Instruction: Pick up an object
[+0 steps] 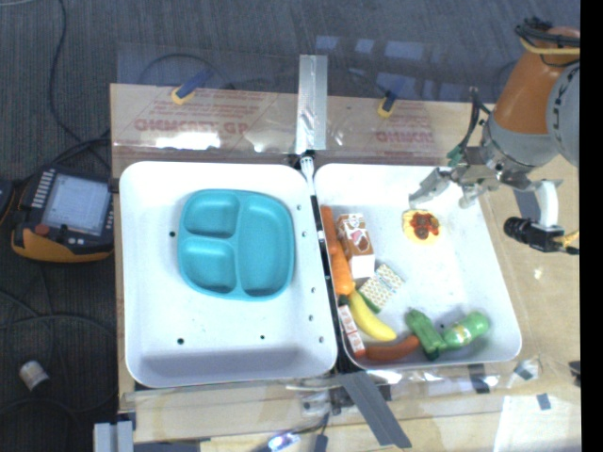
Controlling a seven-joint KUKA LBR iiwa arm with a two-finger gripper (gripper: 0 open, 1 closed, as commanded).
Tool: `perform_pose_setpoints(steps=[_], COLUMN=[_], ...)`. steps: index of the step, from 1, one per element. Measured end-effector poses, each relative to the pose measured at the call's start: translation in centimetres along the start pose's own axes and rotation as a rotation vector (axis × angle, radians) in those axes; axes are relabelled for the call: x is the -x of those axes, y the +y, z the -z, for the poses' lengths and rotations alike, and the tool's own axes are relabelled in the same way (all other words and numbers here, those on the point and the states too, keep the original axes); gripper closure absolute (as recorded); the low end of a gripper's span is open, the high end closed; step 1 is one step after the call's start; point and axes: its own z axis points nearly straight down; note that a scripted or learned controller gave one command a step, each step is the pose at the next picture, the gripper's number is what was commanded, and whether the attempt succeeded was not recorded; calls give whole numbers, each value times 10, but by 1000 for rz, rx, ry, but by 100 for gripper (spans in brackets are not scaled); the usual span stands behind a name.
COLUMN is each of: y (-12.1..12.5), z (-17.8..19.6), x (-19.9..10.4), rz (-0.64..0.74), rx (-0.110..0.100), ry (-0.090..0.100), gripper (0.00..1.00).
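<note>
Camera view puts your gripper [443,188] over the right bin [490,252], at its far edge, fingers spread and holding nothing. Just near of it lies the small pizza slice [421,224], alone on the bin floor. You should expect light, stiff, slick plastic lying flat; close across its narrow width, since its edges sit low.

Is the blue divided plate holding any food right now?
Empty. The blue plate in the left bin shows bare compartments; the toy food lies in the right bin.
</note>
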Motion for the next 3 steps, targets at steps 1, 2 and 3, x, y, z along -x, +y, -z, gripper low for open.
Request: perform_pose_setpoints(steps=[1, 2, 3], y=[13, 15, 16], z=[-79, -85, -77], x=[17, 19, 21], rz=[147, 182, 181], rx=[6, 11, 15], ry=[4, 8, 2], gripper=[0, 0, 100])
